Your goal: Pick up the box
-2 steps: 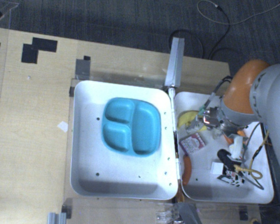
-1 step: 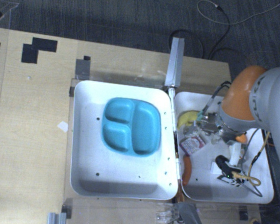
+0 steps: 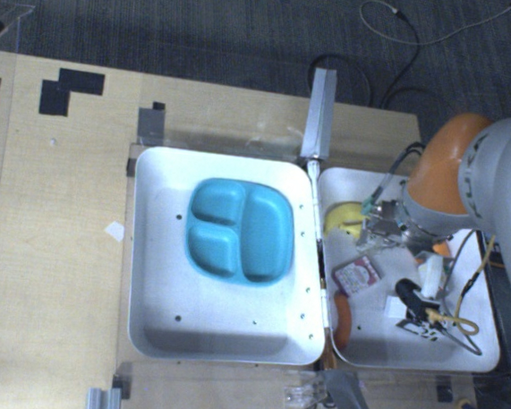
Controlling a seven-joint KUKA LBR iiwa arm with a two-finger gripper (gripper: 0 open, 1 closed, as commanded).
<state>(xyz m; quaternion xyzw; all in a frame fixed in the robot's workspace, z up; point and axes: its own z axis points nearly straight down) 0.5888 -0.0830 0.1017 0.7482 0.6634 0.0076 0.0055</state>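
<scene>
Gripper (image 3: 382, 227) sits by the right white bin's (image 3: 386, 342) far edge, grip unreadable: one round yellow object (image 3: 343, 218) just beside, one small red-patterned box (image 3: 357, 274) near.

Two shallow white bins side by side on a pale wooden surface (image 3: 47, 224). Left bin (image 3: 208, 320): a blue three-compartment tray (image 3: 240, 229) lies flat near the middle. Right bin (image 3: 386, 342): a round yellow object (image 3: 342, 218) sits by the wall shared with the left bin, and an orange-brown object (image 3: 343, 317) lies along that wall, nearer the front. Black tape patches (image 3: 69, 89) mark the surface's far left. A thin cable (image 3: 408, 25) loops on the grey floor (image 3: 166, 11).
</scene>
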